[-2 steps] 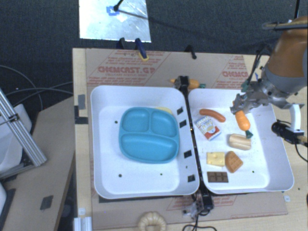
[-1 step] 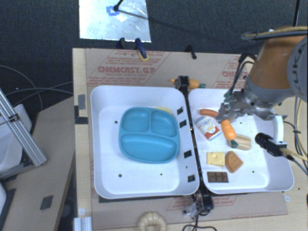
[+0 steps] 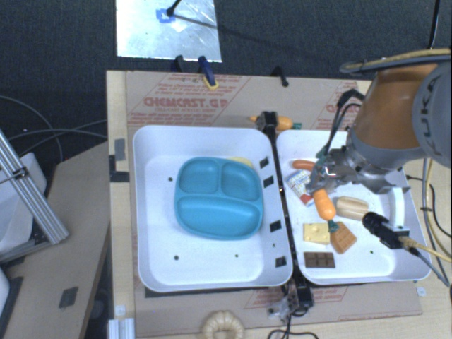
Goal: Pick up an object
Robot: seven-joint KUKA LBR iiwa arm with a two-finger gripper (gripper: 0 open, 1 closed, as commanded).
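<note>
Carrot [image 3: 324, 205] looks like the closest thing to the gripper [image 3: 326, 177], lying orange and tilted in the right bin [image 3: 405, 266], right under the arm's business end. Whether the fingers are open or closed I honestly can't tell, they're just a dark blur.

Setting: both white bins sit on a brown cardboard sheet [image 3: 183, 99] with red print, over a dark carpeted floor [image 3: 56, 41]. A shiny foil-like square [image 3: 167, 20] lies on the floor up top, and there's some metal framing [image 3: 28, 203] at the left edge.

Left bin [image 3: 157, 260] holds a blue divided plate [image 3: 217, 197], pretty much centered.

Right bin is the busy one: a small sausage [image 3: 304, 164] near the top, a beige bread roll [image 3: 351, 207] just beside the carrot, a yellow cheese slice [image 3: 316, 233], a brown cracker thing [image 3: 343, 239] touching the carrot's green end, and a chocolate bar [image 3: 318, 260] at the front wall.
</note>
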